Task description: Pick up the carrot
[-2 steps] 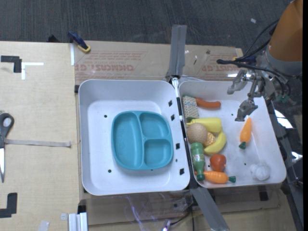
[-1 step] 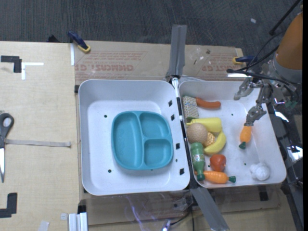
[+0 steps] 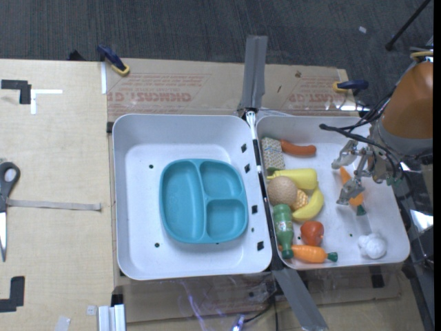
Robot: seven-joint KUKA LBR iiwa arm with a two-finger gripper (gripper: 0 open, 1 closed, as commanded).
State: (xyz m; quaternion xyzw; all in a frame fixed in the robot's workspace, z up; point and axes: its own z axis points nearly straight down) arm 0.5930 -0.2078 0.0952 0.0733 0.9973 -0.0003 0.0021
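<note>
A small carrot [image 3: 356, 200] with a green top lies at a slant in the right bin [image 3: 396, 216], near its right wall. My gripper [image 3: 340, 182] hangs right over it with the fingers spread; one finger [image 3: 348, 187] crosses the carrot's middle, and the orange tip shows between the fingers. The fingers are not closed on the carrot. A second, larger carrot [image 3: 309, 254] with a green stem lies along the front wall of the same bin.
The right bin also holds a sausage [image 3: 298, 148], a banana [image 3: 310, 205], a yellow piece [image 3: 298, 178], a round brown item [image 3: 282, 190], a green bottle [image 3: 283, 227], a tomato [image 3: 311, 232] and a white lump [image 3: 373, 245]. A teal divided plate [image 3: 204, 201] sits in the left bin [image 3: 131, 185].
</note>
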